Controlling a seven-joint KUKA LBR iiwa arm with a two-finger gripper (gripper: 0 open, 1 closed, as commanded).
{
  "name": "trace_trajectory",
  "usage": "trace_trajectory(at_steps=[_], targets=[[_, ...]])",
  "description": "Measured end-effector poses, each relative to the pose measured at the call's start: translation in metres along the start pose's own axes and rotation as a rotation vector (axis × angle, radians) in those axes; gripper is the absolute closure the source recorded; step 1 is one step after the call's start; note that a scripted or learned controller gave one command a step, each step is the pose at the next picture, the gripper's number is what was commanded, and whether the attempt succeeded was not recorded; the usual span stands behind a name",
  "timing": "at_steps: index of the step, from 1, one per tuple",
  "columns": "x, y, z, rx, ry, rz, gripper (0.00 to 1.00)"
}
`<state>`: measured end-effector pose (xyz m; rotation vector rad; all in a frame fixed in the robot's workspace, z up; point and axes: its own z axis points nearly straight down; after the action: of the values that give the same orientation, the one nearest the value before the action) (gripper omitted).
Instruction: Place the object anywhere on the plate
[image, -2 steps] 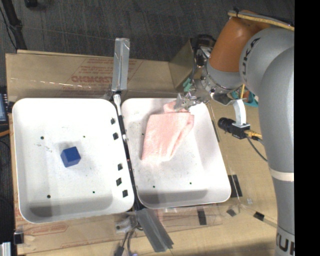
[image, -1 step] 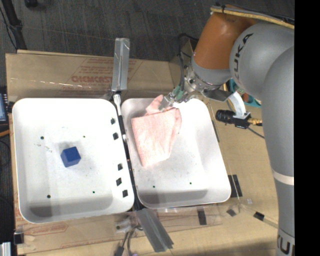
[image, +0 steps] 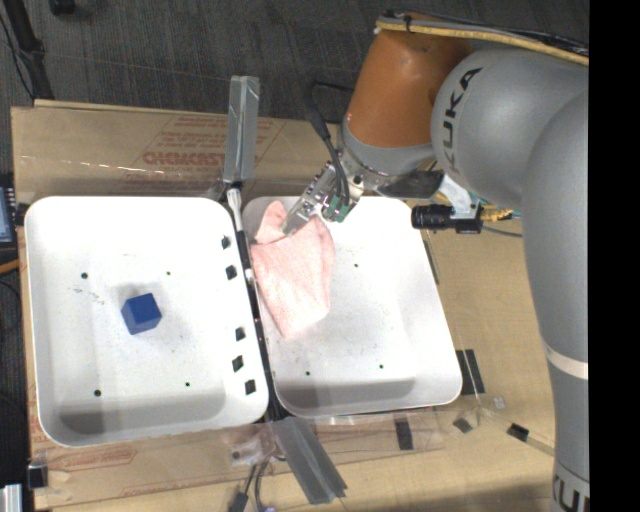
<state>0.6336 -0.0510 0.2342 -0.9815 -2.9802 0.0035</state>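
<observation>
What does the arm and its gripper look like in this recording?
The arm is bulky, rounded and glossy grey, with dark KUKA lettering on its casing and a wide orange band above the wrist. The gripper is a small metallic two-finger unit with a green part beside it. Black cables loop near the wrist, and a black fitting juts from its side.

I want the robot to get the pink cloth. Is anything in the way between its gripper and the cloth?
Nothing visible is in the way. The gripper is right at the top edge of the cloth in the right bin. The blue cube sits far off in the left bin.
</observation>
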Motion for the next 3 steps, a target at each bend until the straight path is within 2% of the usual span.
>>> trace_trajectory(at_steps=[1, 2, 3], targets=[[0.022, 0.041, -0.008, -0.001, -0.004, -0.405, 1.00], [0.053, 0.079, -0.012, -0.002, -0.005, -0.643, 1.00], [0.080, 0.125, -0.016, -0.002, -0.006, -0.645, 1.00]])
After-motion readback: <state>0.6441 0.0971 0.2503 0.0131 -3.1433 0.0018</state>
